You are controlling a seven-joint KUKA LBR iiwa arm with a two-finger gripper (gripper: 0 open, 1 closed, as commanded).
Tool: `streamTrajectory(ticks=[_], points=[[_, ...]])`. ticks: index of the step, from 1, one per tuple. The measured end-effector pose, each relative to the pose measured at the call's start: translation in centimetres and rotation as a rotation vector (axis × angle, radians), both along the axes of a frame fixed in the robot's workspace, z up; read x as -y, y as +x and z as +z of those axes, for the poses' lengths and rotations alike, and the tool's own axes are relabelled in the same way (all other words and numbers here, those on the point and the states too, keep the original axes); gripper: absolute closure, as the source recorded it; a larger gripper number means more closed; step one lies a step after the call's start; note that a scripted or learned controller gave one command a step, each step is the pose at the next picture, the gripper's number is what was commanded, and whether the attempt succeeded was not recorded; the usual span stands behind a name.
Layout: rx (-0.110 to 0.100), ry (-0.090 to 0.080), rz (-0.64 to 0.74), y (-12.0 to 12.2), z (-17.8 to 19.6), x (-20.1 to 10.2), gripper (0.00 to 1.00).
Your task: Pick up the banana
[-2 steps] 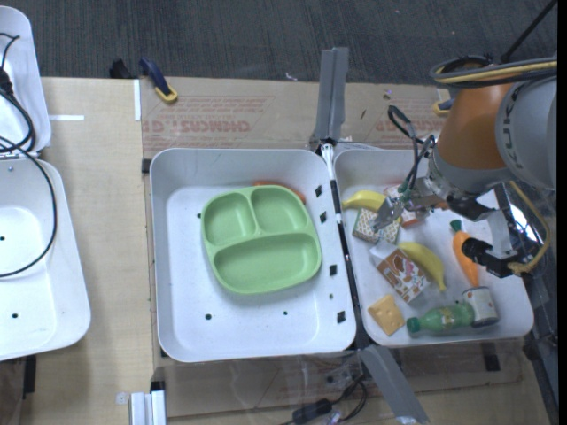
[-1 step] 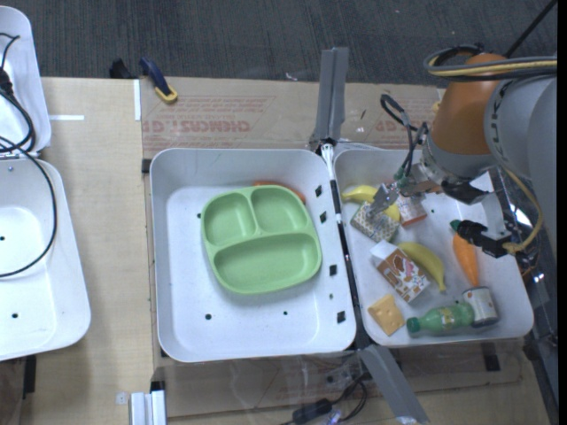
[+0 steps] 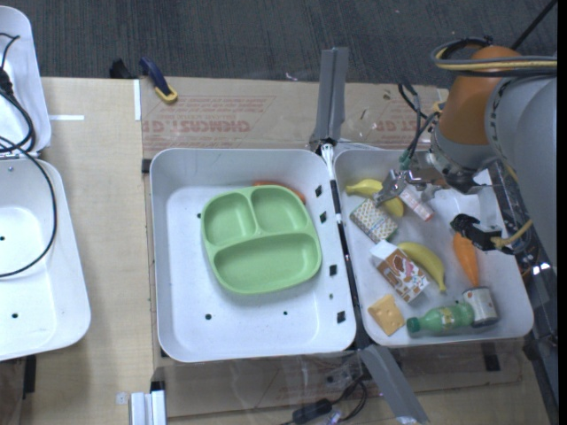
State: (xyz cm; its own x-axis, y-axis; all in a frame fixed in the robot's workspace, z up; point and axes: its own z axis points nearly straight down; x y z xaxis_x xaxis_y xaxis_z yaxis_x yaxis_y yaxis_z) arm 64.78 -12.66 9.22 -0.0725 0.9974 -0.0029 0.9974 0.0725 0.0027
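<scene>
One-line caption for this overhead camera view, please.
KUKA arm's gripper hovers over a yellow banana in the cluttered right bin; green tray in left bin.

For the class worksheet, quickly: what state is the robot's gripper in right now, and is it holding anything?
Gripper: over the right bin, close to a yellow banana near the bin's top edge. Whether it is open, closed or holding anything cannot be told.

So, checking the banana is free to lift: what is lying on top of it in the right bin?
Nothing lies on the banana. The small printed carton sits against its left side, and the carrot lies apart to its right. Its underside is hidden.
</scene>
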Motion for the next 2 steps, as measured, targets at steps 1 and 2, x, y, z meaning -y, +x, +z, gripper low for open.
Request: streamTrajectory(ticks=[1,2], points=[[-0.008,0.0,0.003,-0.1,0.8,0.0,1.0],[-0.007,0.001,-0.314,1.1,9.7,-8.7,1.0]])
